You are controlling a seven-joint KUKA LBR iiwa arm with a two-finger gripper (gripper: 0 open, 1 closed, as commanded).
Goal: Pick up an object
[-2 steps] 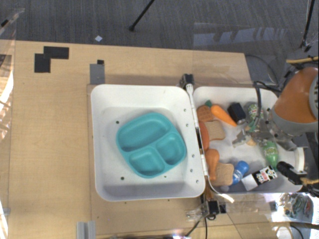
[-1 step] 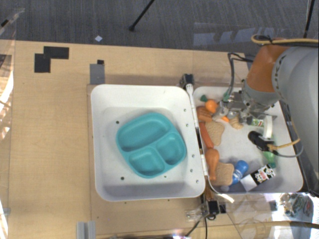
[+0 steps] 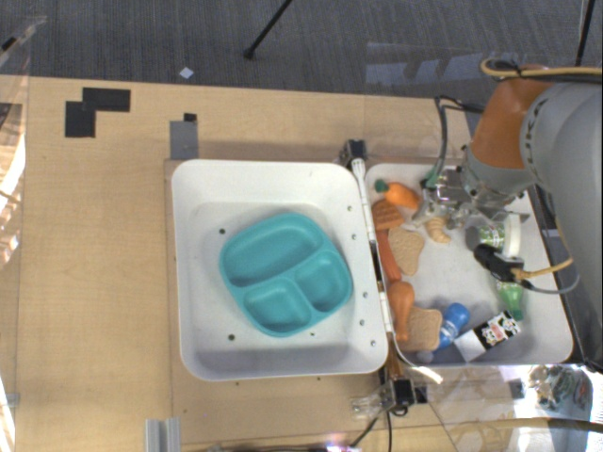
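While the grey arm (image 3: 556, 139) with its orange band reaches in from the right, its tool (image 3: 450, 207) hangs low over the upper part of the right bin (image 3: 556, 342); whether it is wide or narrow cannot be told from this angle. Just below the tool lies a small pale tan piece (image 3: 438, 231), very near it, though nothing shows that it is gripped. Left of the tool sits an orange carrot-like toy (image 3: 401, 195), and below-left a round slice of bread (image 3: 407, 250). Farther below, near the bin's bottom edge, are another bread slice (image 3: 425, 326), a blue object (image 3: 454, 319) and a small black-and-white carton (image 3: 496, 330). Well to the tool's left, the left bin (image 3: 203, 347) holds a teal divided plate (image 3: 285, 272). Both bins rest on the wooden tabletop (image 3: 94, 281).
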